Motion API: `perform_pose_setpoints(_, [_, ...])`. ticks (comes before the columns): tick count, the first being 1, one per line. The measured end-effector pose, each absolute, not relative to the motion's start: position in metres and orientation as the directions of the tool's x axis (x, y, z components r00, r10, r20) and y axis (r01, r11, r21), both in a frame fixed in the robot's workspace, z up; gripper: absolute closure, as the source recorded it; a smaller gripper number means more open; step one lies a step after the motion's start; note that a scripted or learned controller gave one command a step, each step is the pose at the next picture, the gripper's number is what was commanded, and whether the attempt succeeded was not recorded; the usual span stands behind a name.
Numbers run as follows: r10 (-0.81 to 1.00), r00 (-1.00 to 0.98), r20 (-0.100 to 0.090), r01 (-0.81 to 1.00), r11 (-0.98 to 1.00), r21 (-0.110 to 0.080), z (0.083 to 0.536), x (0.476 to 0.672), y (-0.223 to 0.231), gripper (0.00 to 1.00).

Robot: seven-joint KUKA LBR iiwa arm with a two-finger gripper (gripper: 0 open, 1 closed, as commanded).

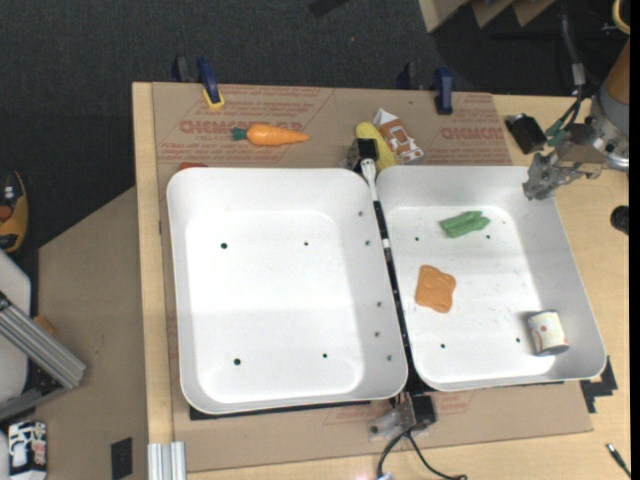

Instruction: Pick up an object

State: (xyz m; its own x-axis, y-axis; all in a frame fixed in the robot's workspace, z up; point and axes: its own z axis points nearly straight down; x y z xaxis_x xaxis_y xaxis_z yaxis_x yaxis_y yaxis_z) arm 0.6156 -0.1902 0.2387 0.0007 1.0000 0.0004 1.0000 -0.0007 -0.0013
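Gripper (540,180) hovers at the upper right corner of the right bin (575,298).
Its jaws look empty, though whether apart or together I cannot tell; green piece (463,224), orange piece (435,289) and small can (546,332) lie in that bin.

I work in a robot laboratory. My bench (560,408) is a plywood board held by blue clamps (211,81) over dark carpet (90,28). Two white bins (190,218) sit on it, with loose cables (415,448) at the front and an aluminium rail (40,353) beside.
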Motion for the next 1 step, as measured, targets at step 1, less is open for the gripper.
perform_pose_setpoints(1, [1.000, 0.001, 0.001, 1.000, -0.001, -0.001, 0.2559, 0.5784, -0.1912, 1.00])
